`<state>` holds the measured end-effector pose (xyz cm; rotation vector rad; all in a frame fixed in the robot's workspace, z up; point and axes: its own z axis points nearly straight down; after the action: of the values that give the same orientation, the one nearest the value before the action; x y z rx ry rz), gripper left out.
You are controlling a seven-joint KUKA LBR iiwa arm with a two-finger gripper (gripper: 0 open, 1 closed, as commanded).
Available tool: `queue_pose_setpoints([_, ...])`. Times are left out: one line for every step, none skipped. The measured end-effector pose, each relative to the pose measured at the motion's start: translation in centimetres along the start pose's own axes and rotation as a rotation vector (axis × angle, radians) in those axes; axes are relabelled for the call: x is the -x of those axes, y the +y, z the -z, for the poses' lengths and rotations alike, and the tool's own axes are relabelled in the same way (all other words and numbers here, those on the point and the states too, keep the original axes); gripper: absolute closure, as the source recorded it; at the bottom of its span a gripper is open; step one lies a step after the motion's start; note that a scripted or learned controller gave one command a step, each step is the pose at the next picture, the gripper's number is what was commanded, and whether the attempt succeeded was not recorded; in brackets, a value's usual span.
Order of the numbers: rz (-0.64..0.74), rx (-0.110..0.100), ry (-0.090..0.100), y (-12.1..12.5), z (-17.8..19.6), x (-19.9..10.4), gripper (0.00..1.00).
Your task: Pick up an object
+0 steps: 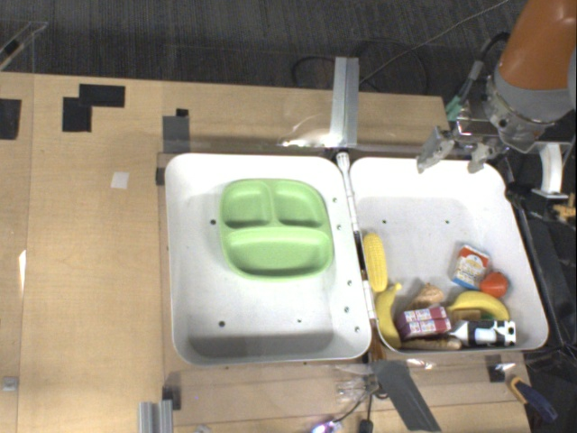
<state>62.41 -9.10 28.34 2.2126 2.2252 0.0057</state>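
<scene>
Two white bins side by side on the wooden surface (81,242). Left bin (194,332): a green divided plate (275,226) lying flat near the centre, nothing on it. Right bin (433,201): a heap of small things crowded toward five o'clock, likely slid there against the near wall. An ear of corn (374,258) lying along the left wall at about nine o'clock. Just below it, a banana (386,316) curving down into the near left corner. A second banana (478,305) at about five o'clock, touching a red tomato (494,284) and just beside a small white-and-orange carton (470,265). A dark red packet (425,321) between the two bananas, with a black-and-white bottle (487,334) lying on its side along the near wall.

Arm entering from two o'clock, jaws (455,152) hanging over the far rim of the right bin, at about twelve o'clock of that bin. Fingers spread apart, nothing between them. Well apart from the heap, so no pick begun yet. Probably parked high and clear to leave the bin unobstructed before a descent. Corn the easiest target by judgement: lying alone, free on one side.
</scene>
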Motion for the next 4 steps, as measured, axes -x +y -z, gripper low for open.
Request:
queue_pose_setpoints([0.026,-0.001,0.0,-2.7,-10.1,3.9,0.0])
queue_pose_setpoints([-0.045,0.009,-0.003,-5.6,-19.3,10.0,0.0])
queue_pose_setpoints([-0.047,0.017,-0.001,-5.3,-18.0,9.8,1.0])
queue_pose_setpoints([-0.047,0.017,-0.001,-5.3,-18.0,9.8,0.0])
